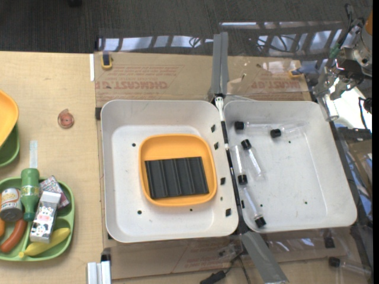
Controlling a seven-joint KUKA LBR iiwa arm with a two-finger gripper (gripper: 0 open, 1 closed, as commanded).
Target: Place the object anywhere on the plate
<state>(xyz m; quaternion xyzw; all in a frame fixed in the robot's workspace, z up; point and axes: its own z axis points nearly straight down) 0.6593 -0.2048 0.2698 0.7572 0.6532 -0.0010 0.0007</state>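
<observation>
Along the wooden table (47, 87), a sheet of printed brown cardboard (154, 78) lies under two shallow white plastic bins with rounded corners, set side by side and meeting at a grey divider. The left bin (118, 218) carries a yellow-orange plate (177, 144), a rounded square with a smooth raised rim. The task's object, a dark grey ribbed block (177, 177), rectangular and matte with lengthwise grooves, lies flat on the plate's middle, inside the rim.

The right bin (320, 206) holds several clear plastic tubes (251, 158) with black caps. Their transparent bodies are hard to trace against the white floor, and one loose black cap (275, 134) sits apart from them.

At the upper right corner, the gripper (346, 70) is cut off by the edge and lost in cables and glare. It is perhaps the bright metal cluster there, well apart from the plate, and I cannot tell whether it is wide, narrow or holding anything.

At the table's left edge, a green compartment tray (62, 241) is partly cropped. It holds toy food: a green bottle (29, 191), a small white carton (42, 218) and a banana (44, 244). Above it an orange bowl (6, 120) is mostly cut off. A small pink round piece (66, 119) lies alone on the wood.
</observation>
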